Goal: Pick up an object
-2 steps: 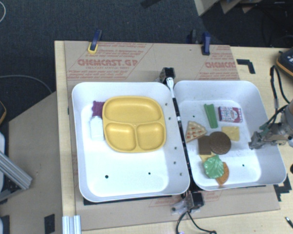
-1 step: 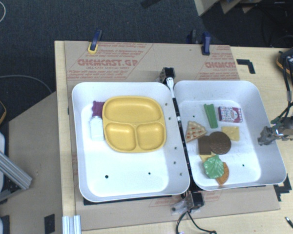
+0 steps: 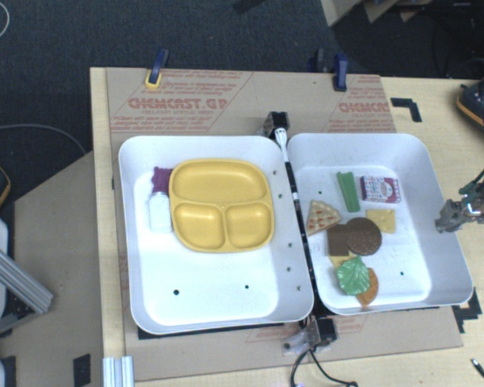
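So the pickable stuff is all piled in the right bin (image 3: pixel 411 160): a green stick (image 3: pixel 348 191), a small red-and-white packet (image 3: pixel 380 189), a yellow cheese square (image 3: pixel 381 220), a pizza slice (image 3: pixel 322 216), a brown round cookie (image 3: pixel 362 236) touching a brown square (image 3: pixel 338 241), and a green leaf (image 3: pixel 354 274) on something orange. The gripper (image 3: pixel 454 214) sits at the bin's right rim, well apart from the pile; can't tell how its jaws stand. The left bin (image 3: pixel 210 297) holds a yellow divided plate (image 3: pixel 222 204).
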Robot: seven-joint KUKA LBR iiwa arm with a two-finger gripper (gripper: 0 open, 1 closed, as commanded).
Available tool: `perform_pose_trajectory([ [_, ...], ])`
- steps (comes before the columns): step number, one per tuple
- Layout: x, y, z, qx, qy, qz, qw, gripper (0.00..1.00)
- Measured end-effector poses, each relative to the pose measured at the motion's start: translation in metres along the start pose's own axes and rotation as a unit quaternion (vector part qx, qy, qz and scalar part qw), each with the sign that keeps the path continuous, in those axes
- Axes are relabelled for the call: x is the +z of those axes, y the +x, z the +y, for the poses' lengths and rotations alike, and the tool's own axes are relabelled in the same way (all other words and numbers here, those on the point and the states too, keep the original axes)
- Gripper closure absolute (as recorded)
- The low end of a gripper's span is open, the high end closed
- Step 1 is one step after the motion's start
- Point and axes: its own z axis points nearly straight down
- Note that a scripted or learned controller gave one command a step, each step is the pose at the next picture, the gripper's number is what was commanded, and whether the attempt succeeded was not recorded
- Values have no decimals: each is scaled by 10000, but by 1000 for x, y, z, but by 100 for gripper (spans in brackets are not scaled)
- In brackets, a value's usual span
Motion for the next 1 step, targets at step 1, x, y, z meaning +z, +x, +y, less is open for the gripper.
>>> perform_pose_trajectory([
  [1, 1, 32, 30, -21, 8, 11, 10000, 100],
])
